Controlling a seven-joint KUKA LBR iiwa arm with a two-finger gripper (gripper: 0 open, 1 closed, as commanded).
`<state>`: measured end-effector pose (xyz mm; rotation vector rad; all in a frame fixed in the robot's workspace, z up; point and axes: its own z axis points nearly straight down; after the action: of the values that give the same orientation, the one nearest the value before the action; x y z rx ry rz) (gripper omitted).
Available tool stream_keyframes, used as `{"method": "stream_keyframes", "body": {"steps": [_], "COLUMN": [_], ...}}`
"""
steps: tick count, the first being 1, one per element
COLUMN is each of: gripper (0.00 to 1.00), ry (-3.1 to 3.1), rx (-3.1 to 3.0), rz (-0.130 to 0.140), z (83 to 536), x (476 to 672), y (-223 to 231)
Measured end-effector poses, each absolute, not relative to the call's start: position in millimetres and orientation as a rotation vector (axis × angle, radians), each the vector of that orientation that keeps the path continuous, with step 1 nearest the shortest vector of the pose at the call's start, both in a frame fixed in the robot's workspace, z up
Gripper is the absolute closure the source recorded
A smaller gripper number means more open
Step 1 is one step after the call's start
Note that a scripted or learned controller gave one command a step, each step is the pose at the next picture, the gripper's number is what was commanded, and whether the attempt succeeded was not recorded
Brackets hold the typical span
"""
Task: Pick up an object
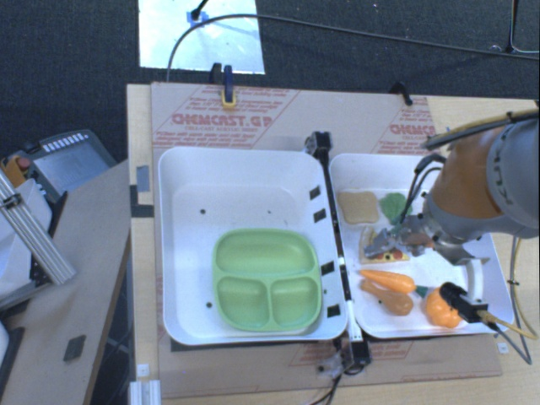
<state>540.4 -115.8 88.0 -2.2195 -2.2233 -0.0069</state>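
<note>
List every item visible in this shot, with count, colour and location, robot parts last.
white bins: 2, white, side by side on the bench
divided plate: 1, light green, left bin, near front
bread slice: 1, tan, right bin, back left
leafy item: 1, green, right bin, beside the bread
carrot: 1, orange, right bin, front
brownish item: 1, orange-brown, just in front of the carrot
orange item: 1, orange, right bin, front right
clamp: 1, yellow and black, back edge of the board
arm: 1, grey with orange band, over right bin
gripper: 1, dark metal, low over right bin's middle
</note>
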Motion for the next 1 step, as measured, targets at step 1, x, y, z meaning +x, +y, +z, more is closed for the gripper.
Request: {"method": "stream_keyframes", "body": {"steps": [1], "gripper": [1.0], "ry": [-2.232], "rx": [-2.221], "rz": [-0.02], "z": [102.0], "x": [544.3], "y": [-114.1]}}
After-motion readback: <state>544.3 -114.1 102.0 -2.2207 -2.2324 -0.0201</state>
